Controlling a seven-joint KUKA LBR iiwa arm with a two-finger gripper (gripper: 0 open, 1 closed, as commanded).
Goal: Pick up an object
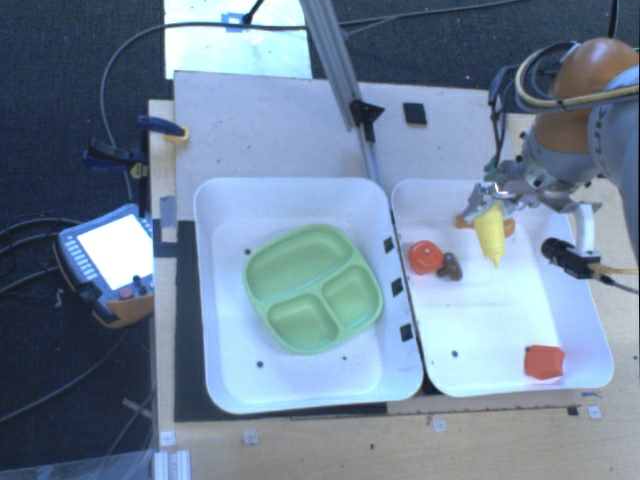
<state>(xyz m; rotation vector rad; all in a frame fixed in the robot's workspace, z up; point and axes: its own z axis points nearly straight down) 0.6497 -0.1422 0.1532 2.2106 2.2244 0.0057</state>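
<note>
Camera view: tool point(487, 211) grips yellow cone-shaped object point(490, 236), long axis upright, tip pointing down.

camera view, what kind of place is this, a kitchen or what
Probably a robot lab bench, not a kitchen: an arm reaches over two white bins, a teach pendant lies beside them, and cables trail across the dark floor.

A yellow, cone-shaped object point(490, 235) hangs point-down over the right bin point(500, 358), near its far edge.

arm point(590, 88): cut off at right edge | hand point(490, 213) fingers: grip unclear
</note>
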